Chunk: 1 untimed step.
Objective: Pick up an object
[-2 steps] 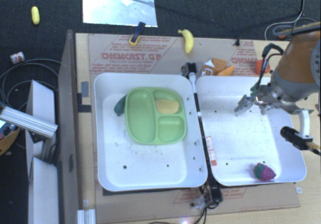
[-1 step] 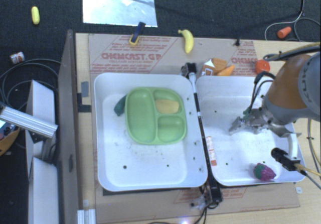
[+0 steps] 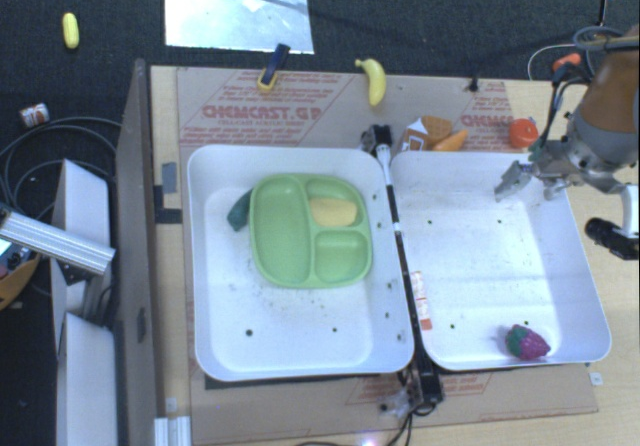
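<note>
Dark carpet-like flooring surrounds the table (image 3: pixel 300 99), whose top is a brown board printed with red lettering, and on it sit two shallow white bins side by side. In the right bin (image 3: pixel 470 264) the only loose thing is a small toy strawberry (image 3: pixel 526 341), lying near the bin's front right corner, well apart from the arm; it is a rounded magenta-pink lump with a green leafy cap at its left end, resting on the bin floor close to the front wall. The left bin (image 3: pixel 220 334) carries a light green divided plate (image 3: pixel 290 244) with three compartments, and a pale yellow piece (image 3: pixel 335 211) lies in the plate's upper right compartment. A dark green piece (image 3: pixel 239 209) rests just beside the plate's left rim, on the bin floor. The arm comes in from the right, and its gripper (image 3: pixel 533 177) hangs over the right bin's far right corner; the jaws stand apart, with nothing between them. Behind the bins, on the board, lie a yellow banana (image 3: pixel 374 80), an orange carrot-like piece (image 3: pixel 450 141) beside a small carton, and an orange-red ball (image 3: pixel 522 132). A yellow-and-blue tool (image 3: pixel 272 68) lies near the board's back edge. On the floor at far left are another small yellow item (image 3: pixel 70 30) and a coil of black cable (image 3: pixel 55 159).
</note>
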Motion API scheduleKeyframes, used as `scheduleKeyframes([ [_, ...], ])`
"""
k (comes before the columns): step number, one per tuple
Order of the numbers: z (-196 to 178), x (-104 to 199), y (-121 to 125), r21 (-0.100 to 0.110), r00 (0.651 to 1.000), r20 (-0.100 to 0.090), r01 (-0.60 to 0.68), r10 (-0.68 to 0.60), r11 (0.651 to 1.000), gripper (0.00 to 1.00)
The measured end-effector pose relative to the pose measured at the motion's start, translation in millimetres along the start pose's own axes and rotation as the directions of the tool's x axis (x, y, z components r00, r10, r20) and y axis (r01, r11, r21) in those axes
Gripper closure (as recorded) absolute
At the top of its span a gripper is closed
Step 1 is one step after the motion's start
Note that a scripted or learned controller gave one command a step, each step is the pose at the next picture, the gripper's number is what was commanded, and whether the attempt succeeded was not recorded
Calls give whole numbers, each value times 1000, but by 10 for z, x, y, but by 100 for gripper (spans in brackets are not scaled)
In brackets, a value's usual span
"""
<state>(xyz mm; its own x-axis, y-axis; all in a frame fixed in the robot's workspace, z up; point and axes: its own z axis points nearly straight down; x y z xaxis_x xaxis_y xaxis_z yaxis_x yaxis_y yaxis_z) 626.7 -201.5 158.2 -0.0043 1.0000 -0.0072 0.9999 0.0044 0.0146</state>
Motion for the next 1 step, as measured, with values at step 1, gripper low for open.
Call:
scheduleKeyframes([
  [1, 769, 253, 291, 11, 1000, -7, 3, -3, 1000, 0],
])
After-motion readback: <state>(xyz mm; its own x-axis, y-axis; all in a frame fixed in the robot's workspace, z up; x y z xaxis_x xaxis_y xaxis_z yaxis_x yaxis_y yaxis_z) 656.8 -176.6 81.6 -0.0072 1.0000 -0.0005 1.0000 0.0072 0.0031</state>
